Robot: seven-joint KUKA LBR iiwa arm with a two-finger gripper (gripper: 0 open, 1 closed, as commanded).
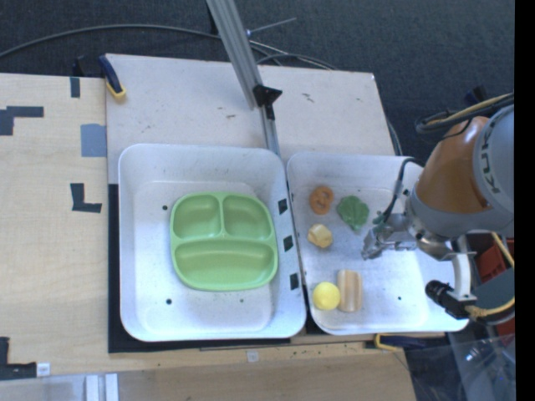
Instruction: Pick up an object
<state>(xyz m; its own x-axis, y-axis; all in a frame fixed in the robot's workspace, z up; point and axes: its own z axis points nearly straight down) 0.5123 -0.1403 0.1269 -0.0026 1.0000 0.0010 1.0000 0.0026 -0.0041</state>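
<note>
The gripper [374,245] hangs low over the right bin [393,170], w/ the arm [456,182] coming in over that bin's right rim. Can't tell whether the fingers are spread or pressed together, too small and dark here; nothing visibly pinched between them. Candidate objs all sit in the right bin: green leafy piece [354,211] just beside the gripper to its upper left, orange round piece [322,198] further left, small yellow lump [320,236] below that, and near the front wall a yellow ball [326,295] touching a tan bread-like stick [349,290]. The left bin [134,224] carries a green divided plate [224,241]. Judging by position, the leafy piece is the likeliest target; to do it well, centre over the piece before descending, approach straight down, close only once the tips straddle it, then lift vertically and check it's actually held. The leafy piece looks soft and irregular, so prob. a low grip across its bulk is safer than nipping an edge. Room: bare bin floor right of and below the gripper gives ok clearance. Tighter toward the shared wall betw. the bins, where the orange and yellow pieces sit near it, and at the front wall by the ball and stick. A metal pole [238,44] slants over the counter [209,98] behind the bins, well apart from the gripper.
</note>
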